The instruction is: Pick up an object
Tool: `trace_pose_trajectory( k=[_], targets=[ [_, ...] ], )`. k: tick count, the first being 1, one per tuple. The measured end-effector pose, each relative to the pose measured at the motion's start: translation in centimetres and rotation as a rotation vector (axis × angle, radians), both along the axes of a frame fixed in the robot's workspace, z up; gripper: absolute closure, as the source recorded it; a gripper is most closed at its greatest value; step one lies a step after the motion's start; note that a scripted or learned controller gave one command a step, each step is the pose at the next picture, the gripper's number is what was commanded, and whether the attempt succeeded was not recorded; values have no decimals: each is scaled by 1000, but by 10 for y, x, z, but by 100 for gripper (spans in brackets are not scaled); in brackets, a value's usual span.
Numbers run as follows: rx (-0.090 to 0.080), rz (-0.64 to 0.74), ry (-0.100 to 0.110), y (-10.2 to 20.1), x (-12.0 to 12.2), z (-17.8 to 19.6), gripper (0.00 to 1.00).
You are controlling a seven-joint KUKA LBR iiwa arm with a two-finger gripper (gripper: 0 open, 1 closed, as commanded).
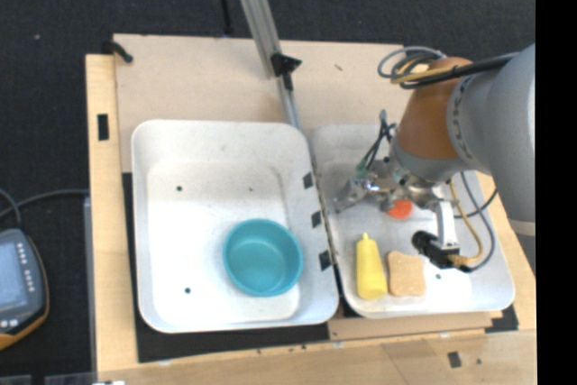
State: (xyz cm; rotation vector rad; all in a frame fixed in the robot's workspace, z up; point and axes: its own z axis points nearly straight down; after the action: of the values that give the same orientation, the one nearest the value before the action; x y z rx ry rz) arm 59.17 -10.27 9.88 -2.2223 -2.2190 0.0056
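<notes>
Left bin [162, 158] open apart from teal bowl [261, 257], right bin [487, 284] crowded by arm [469, 122], yellow bottle [369, 266], tan sponge [407, 274]

Metal pole [257, 4], handheld device [18, 284] at left, maybe pendant

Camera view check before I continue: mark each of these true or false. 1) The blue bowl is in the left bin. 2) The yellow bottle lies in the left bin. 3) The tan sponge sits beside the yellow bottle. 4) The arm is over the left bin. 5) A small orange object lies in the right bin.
1) True: the blue bowl sits in the left bin.
2) False: the yellow bottle is in the right bin.
3) True: the tan sponge lies just right of the bottle.
4) False: the arm is over the right bin.
5) True: the small orange object lies there, below the wrist.
</notes>
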Motion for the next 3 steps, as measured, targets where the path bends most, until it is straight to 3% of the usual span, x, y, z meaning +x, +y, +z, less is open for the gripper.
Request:
trace_pose_trajectory(
  k=[1,3],
  targets=[
    [1,-5,-7,-1,2,13,100],
    [0,4,-11,0,-3,117,100]
  ],
)
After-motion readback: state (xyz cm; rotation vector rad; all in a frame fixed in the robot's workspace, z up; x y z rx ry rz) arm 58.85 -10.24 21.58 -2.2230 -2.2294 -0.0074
